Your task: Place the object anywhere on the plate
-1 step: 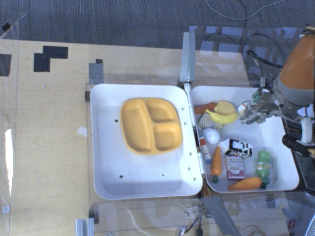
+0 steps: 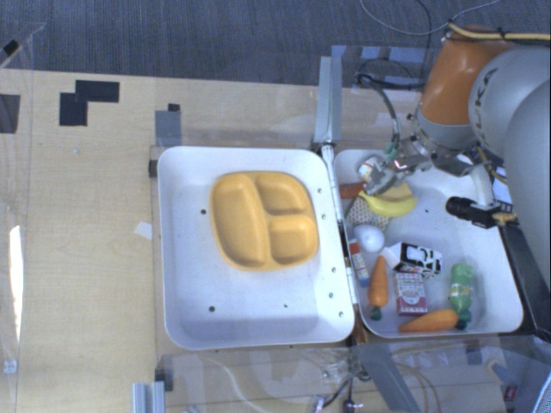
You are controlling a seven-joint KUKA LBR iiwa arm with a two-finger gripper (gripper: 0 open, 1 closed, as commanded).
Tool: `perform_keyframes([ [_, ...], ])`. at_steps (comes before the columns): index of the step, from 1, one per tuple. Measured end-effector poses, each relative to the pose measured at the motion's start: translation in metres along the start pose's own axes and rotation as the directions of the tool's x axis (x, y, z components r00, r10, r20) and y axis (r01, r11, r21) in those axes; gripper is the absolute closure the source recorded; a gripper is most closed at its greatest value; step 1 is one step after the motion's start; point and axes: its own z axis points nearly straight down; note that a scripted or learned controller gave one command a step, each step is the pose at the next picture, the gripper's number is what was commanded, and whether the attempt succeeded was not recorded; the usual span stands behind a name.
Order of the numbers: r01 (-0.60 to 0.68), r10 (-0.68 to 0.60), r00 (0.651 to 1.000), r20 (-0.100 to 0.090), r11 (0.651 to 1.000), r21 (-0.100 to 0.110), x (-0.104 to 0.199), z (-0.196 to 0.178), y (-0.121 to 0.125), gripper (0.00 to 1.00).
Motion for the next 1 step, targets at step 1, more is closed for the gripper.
perform_keyframes([
  [1,0.108,-0.108,0.994,0.015,0.994,-0.028,0.1097,-0.0512,0.0004,1.00],
])
